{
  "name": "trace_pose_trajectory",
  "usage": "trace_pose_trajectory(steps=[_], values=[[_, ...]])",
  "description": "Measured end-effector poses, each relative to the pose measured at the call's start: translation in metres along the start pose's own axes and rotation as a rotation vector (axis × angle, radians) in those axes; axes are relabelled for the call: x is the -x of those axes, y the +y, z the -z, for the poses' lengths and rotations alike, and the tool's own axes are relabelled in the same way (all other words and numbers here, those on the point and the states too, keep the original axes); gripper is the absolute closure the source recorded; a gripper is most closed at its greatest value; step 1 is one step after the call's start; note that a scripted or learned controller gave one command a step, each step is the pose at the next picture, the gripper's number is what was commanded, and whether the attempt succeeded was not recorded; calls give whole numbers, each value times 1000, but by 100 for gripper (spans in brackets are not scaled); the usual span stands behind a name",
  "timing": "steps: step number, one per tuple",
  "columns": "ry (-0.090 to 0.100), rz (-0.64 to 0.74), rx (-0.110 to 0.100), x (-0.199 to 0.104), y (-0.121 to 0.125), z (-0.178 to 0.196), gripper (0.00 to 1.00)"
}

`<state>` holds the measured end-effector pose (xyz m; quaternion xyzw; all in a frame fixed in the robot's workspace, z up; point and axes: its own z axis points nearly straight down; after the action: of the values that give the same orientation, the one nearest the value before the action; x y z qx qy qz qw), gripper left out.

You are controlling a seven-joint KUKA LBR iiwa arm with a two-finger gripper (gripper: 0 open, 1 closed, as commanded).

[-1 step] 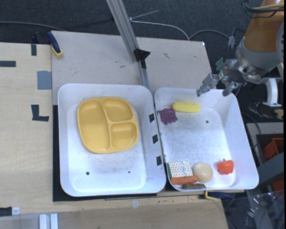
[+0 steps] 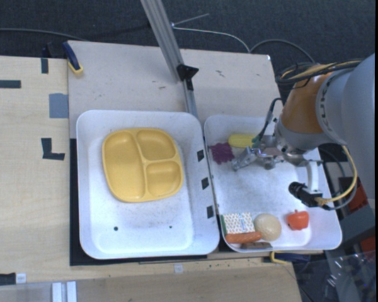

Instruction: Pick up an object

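Note:
My gripper (image 2: 244, 160) reaches into the right bin (image 2: 274, 244) from the right, its metal fingers low over the bin floor near the back. Just left of the fingertips lies a purple bunch of grapes (image 2: 221, 152). A yellow banana-like piece (image 2: 240, 140) lies just behind the gripper. Nothing shows between the fingers. At the bin's front lie a checkered cloth piece (image 2: 238, 221), an orange carrot (image 2: 242, 237), a cream egg-shaped object (image 2: 268, 226) and a small red-orange tomato-like object (image 2: 297, 219).
The left bin (image 2: 88, 231) holds a yellow divided plate (image 2: 142, 163). A slanted metal pole (image 2: 166, 33) rises behind the bins. The arm's grey body and orange band (image 2: 302, 109) hang over the right bin's back right. Cables run at the right.

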<state>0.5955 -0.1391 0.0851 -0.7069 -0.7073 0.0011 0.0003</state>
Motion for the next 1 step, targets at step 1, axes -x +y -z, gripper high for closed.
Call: trace_pose_trajectory(steps=[1], values=[[2, 2, 0, -52, -56, 4, 0]])
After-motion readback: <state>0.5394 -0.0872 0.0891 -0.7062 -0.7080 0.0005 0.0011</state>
